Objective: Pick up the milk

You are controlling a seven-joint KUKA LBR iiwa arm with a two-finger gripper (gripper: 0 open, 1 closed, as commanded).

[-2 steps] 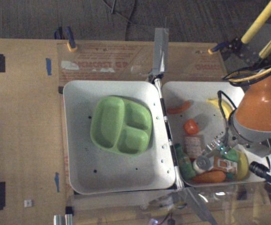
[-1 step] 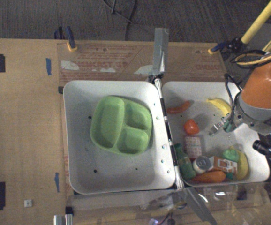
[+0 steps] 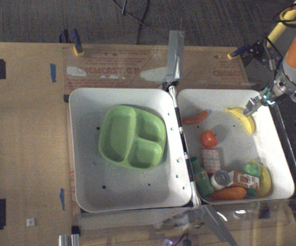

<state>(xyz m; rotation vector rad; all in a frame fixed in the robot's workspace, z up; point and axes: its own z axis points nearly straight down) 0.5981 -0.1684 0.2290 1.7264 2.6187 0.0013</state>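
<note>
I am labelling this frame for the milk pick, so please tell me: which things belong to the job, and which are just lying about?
For the job:
claw
pale carton, probably the milk; its label is too small to read
right bin

Lying about:
green plate
left bin
banana
sausage
carrot
can
green bottle

Milk carton [image 3: 210, 160] lying flat, right bin

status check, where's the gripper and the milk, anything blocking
Gripper over the banana, right bin's far side. Milk carton lying mid-bin, untouched. Can crowds its near end.
</note>
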